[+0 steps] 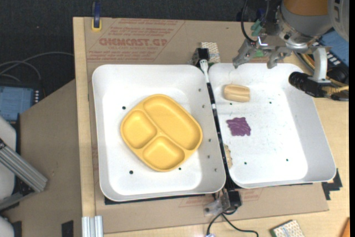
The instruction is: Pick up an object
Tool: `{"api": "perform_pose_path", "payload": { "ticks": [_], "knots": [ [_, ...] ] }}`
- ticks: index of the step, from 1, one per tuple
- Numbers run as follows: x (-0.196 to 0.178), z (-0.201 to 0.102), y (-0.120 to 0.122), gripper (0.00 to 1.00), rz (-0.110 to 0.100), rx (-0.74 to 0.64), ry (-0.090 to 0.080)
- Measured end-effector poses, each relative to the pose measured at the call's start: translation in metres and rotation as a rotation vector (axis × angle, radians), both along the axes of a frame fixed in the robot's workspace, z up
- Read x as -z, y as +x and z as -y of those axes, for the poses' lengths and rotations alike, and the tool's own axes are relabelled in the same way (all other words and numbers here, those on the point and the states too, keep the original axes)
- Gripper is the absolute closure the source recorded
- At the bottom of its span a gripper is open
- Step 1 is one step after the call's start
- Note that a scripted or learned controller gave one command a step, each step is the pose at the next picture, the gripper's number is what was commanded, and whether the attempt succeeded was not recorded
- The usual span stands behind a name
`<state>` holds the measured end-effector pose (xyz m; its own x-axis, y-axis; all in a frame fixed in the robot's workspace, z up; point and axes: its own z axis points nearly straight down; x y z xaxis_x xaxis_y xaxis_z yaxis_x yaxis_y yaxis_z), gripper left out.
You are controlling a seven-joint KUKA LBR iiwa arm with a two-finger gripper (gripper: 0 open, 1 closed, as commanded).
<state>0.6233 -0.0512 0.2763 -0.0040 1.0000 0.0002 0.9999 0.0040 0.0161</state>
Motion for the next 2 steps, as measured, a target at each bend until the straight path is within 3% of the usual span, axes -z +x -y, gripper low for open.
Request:
{"api": "perform_pose_path", "payload": {
  "ticks": [1, 2],
  "knots": [
    [0.015, 0.037, -0.057, 0.0, -0.021, 0.009, 0.0],
    [0.068, 0.09, -0.054, 0.0, -0.023, 0.009, 0.0]
  ]
}}
